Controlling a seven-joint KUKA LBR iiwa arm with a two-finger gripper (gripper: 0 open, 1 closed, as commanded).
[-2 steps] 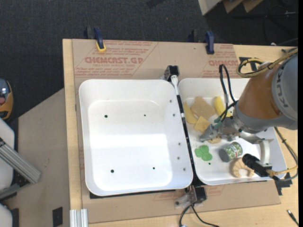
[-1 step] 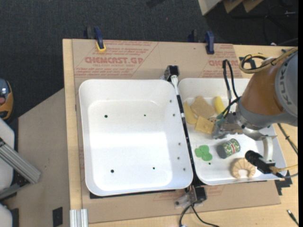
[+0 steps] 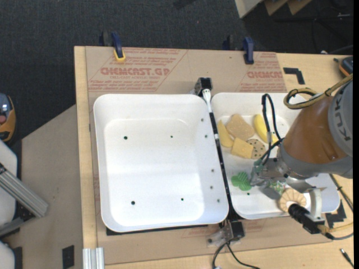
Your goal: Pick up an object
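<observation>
Low in the right bin, gripper sits just right of a green piece; finger state unreadable. Tan blocks and yellow banana beyond it.

A: How much of the right bin can you see?

B: Its right half lies under the arm, and the arm itself runs off the right edge.

A: And the gripper?

B: The wrist sits over it, and what shows is blurred. I cannot tell how it stands, nor whether it touches the green object beside it.

A: What is that green object?

B: Too small and soft-edged to name. The yellow piece is crossed by a black cable, and the dotted tan block is partly covered by the arm.

A: Anything else cut off?

B: The tabletop runs out at the right and bottom edges.
</observation>
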